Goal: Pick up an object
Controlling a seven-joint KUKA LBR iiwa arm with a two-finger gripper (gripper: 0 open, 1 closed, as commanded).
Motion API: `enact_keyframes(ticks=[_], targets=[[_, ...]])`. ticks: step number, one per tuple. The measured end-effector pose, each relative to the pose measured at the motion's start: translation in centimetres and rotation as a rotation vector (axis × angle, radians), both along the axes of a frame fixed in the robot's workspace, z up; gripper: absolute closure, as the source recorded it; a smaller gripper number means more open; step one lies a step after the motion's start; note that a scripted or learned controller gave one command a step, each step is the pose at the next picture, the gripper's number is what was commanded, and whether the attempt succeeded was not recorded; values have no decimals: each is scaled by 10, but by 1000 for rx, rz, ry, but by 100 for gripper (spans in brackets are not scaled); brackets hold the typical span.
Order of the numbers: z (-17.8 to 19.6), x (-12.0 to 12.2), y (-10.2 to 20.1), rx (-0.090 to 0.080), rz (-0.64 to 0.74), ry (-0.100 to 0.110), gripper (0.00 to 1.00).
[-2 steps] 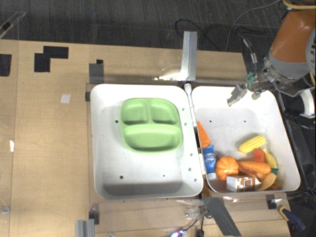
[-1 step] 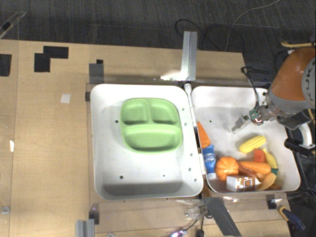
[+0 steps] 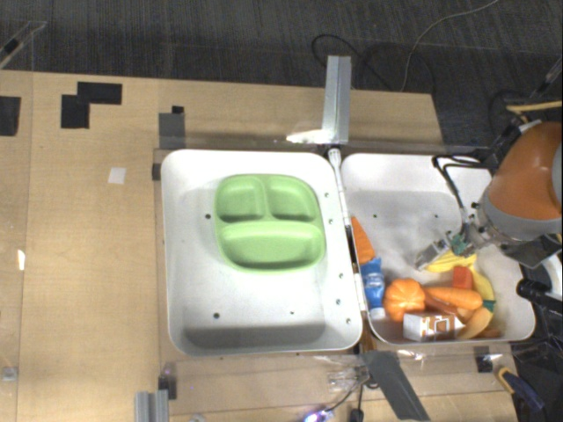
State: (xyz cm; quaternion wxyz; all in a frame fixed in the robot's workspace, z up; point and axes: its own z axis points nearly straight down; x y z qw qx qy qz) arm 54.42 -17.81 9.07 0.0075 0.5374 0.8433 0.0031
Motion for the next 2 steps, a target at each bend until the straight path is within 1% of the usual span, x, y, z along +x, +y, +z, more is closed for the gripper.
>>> enact_keyframes(ticks=[1, 2], targets=[[0, -38, 34, 5, -373, -4, 0], [2, -50, 85, -4, -344, -17, 0]])
